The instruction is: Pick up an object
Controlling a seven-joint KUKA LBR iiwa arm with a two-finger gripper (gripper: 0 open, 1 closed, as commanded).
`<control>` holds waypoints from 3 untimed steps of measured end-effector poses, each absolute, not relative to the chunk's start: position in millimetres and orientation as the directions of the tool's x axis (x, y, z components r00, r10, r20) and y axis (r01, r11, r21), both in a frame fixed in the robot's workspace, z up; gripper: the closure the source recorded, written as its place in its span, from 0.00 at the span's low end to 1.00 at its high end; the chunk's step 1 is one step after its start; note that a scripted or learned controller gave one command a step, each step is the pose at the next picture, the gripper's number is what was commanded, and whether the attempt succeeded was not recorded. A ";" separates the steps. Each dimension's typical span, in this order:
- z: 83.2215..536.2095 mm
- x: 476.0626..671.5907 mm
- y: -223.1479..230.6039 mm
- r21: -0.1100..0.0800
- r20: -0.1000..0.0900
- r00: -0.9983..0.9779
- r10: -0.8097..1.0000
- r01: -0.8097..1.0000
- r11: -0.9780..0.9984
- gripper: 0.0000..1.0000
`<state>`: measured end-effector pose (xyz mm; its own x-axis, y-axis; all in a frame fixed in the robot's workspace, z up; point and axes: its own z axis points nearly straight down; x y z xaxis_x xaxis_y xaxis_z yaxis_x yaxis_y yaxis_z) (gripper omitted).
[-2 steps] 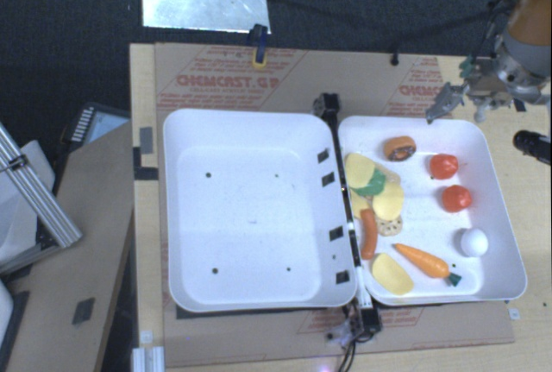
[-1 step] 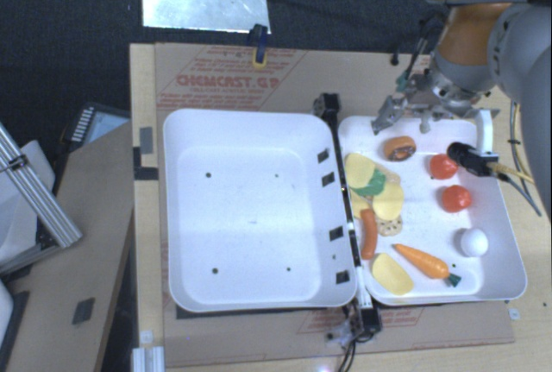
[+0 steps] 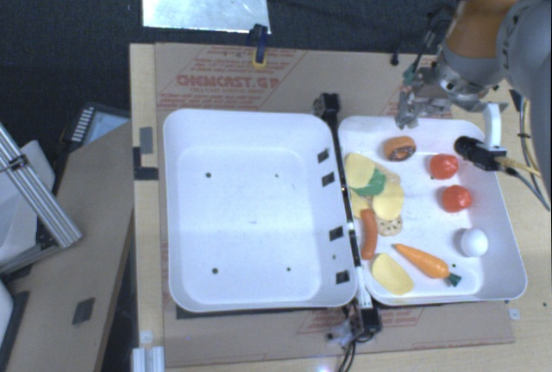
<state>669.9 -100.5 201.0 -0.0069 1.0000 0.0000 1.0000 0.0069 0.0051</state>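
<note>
- The brown bun-shaped piece (image 3: 399, 148) looks like the pick: it sits right under the jaws (image 3: 405, 116), near the far edge of the right bin (image 3: 509, 271). Probably hollow plastic toy food, so light, stiff and a bit slick. I'd pinch it across its short width, low on the sides, so it doesn't squirt out.
- Can't tell whether the jaws are wide or narrow from this angle, and nothing shows between them.
- A bit further out from the jaws: two red tomatoes (image 3: 443, 166) (image 3: 456, 198), a white egg (image 3: 473, 242), an orange carrot (image 3: 422, 259) and a heap of yellow slices (image 3: 379, 189). All round or smooth, so roll risk.
- The left bin (image 3: 250, 206) is well away from the jaws, on the table (image 3: 233, 72).
</note>
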 end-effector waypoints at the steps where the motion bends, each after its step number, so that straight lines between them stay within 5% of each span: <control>1: 317.2 670.0 -51.8 0.012 0.000 -0.009 1.000 1.000 0.009 1.00; 3: 541.8 668.5 -20.9 0.013 -0.001 -0.007 1.000 1.000 0.007 1.00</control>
